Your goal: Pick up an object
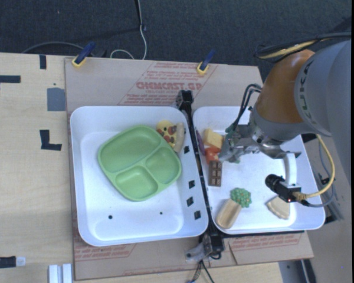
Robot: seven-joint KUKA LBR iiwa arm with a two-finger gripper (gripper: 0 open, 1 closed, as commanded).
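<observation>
- Camera view from above has my arm (301, 99) reaching in from the right, its orange band over the far right part of the right bin (310, 217), the wrist bent down and leftward into that bin.
- My gripper (227, 152) sits low over the upper left part of the right bin; how it is set I cannot tell, because the wrist and cables cover it.
- Just beside the gripper's tip, to its left, lie a yellow cheese wedge (212, 138) and a small red piece (212, 154); whether I touch either one I cannot tell.
- A brown chocolate bar (215, 173) lies just below the tip, along the bin's left side.
- Nearer the front of the bin are a green broccoli (241, 197), a tan bread roll (227, 213) touching it, and a bread slice (278, 207) off to the right.
- In the left bin (88, 217) a green divided plate (140, 163) lies flat, with a pizza slice (171, 132) at its far right edge.
</observation>
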